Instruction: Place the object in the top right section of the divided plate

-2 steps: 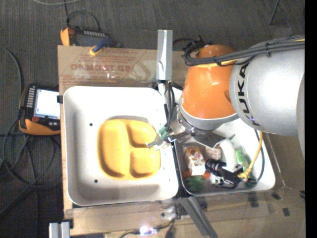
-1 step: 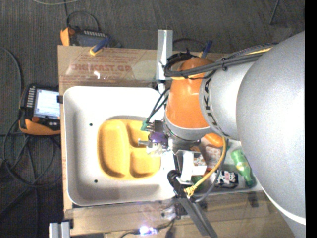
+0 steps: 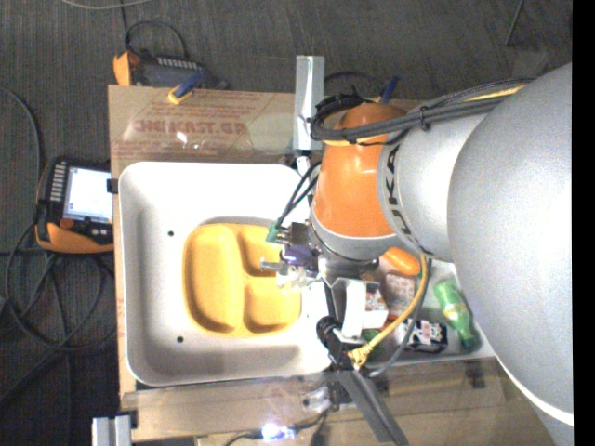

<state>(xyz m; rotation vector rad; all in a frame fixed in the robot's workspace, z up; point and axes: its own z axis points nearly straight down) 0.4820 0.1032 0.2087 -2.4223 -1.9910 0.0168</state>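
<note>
Centre gripper (image 3: pixel 294 266) over plate (image 3: pixel 216 282) top right section before lowering; sits now at plate's right rim, above left bin (image 3: pixel 149 193). Cannot tell whether open or shut, nor where object lies; confirm before release

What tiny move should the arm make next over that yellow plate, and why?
Probably a short, slow descent. The gripper hangs at the right edge of the yellow divided plate in the left white bin, roughly over its upper right section. I cannot tell whether it carries anything, so easing down there seems the safest step.
</note>
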